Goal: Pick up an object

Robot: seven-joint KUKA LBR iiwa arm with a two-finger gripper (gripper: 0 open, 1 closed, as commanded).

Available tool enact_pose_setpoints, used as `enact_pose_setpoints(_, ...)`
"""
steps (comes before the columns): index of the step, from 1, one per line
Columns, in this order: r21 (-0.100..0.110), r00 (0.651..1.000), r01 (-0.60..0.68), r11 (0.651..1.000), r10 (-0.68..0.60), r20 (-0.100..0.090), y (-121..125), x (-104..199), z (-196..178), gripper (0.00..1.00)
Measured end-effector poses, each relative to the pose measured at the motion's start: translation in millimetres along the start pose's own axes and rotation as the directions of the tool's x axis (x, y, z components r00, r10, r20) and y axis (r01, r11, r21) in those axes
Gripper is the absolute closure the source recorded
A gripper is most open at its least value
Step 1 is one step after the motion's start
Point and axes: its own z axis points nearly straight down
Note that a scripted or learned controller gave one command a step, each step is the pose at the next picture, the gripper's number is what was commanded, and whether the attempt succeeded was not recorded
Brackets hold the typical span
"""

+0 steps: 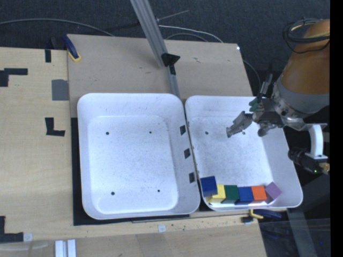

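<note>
Over right bin (278,159) pincer (236,127) hovers, grip state unclear; blocks (236,193) unlabelled.

Slanted overhead view of both bins (134,98)

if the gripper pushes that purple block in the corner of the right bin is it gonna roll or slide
Probably slide, not roll: the purple block looks flat-faced and boxy. It seems small and rigid, so likely light and unbending. It sits against the right bin's near wall beside the orange block, so a push may jam it rather than move it freely.
</note>
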Motion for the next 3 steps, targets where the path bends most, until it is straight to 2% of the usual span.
enact_pose_setpoints(1, -0.004, 1.000, 0.004, 1.000, -0.004, 0.000, -19, 28, -40, 0.00)
enact_pose_setpoints(2, -0.001, 1.000, 0.002, 1.000, -0.002, 0.000, -20, 36, -40, 0.00)
enact_pose_setpoints(3, 0.000, 1.000, 0.000, 1.000, 0.000, 0.000, -14, 24, -44, 0.00)
